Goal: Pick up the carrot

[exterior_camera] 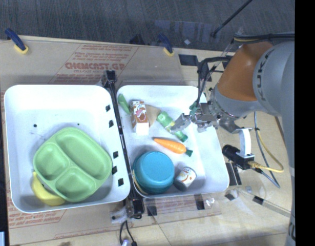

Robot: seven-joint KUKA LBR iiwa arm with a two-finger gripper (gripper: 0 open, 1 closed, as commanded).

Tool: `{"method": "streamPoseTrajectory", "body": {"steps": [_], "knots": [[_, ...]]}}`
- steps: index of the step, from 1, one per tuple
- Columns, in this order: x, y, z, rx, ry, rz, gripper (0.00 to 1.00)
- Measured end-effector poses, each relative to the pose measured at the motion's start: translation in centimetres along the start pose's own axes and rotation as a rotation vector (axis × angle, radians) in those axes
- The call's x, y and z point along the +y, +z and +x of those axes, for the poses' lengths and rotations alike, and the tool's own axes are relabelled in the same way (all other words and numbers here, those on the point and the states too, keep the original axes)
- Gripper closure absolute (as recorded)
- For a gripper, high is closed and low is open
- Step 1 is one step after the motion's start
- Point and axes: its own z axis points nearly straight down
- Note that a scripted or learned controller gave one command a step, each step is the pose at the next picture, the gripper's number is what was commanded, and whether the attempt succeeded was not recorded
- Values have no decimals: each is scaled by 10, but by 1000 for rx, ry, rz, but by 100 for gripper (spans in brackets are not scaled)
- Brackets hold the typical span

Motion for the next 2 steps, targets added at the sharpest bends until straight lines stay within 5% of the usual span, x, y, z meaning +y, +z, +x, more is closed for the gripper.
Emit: {"method": "streamPoseTrajectory", "body": {"steps": [1, 2], "knots": [[-12, 105, -16, 0, 46, -2, 0], [-12, 96, -16, -1, 34, 5, 100]]}}
